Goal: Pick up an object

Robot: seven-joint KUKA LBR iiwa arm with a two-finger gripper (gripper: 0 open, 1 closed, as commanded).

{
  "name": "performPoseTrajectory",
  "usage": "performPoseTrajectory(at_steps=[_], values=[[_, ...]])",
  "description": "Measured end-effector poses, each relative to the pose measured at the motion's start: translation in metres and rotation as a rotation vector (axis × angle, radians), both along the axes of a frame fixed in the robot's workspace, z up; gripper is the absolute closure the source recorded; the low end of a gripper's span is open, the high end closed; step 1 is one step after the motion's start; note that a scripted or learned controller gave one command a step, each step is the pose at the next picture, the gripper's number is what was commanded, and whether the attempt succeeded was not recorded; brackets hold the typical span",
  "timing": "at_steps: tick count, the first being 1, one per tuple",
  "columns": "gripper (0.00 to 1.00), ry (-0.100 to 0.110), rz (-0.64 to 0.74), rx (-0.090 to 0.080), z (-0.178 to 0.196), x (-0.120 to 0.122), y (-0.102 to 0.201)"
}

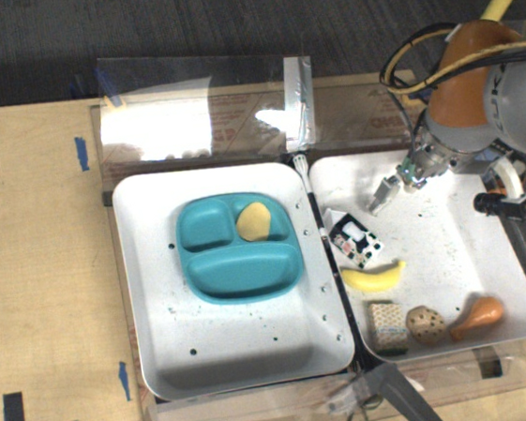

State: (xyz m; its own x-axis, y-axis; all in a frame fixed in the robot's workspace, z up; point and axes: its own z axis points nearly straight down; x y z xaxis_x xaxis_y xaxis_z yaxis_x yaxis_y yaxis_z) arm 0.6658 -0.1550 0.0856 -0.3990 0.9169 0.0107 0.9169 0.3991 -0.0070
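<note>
While gripper hovers, banana lies below, apart

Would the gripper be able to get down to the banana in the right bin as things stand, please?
Probably yes. The gripper hangs over the right bin, and the banana lies uncovered on its floor; the black-and-white object touching its upper edge might crowd the fingers.

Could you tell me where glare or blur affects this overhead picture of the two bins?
In the camera view, strong glare whitens the clear sheet behind the left bin; the claw over the right bin looks soft and slightly smeared; the teal tray and banana stay fairly sharp, with soft shadows.
</note>
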Motion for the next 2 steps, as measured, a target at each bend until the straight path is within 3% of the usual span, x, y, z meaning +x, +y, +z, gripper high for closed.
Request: performPoseTrajectory(at_steps=[1,2], values=[[0.00,-0.015,-0.252,-0.008,0.002,-0.093,0.048],[0.00,-0.021,-0.199,-0.006,0.104,-0.094,0.113]])
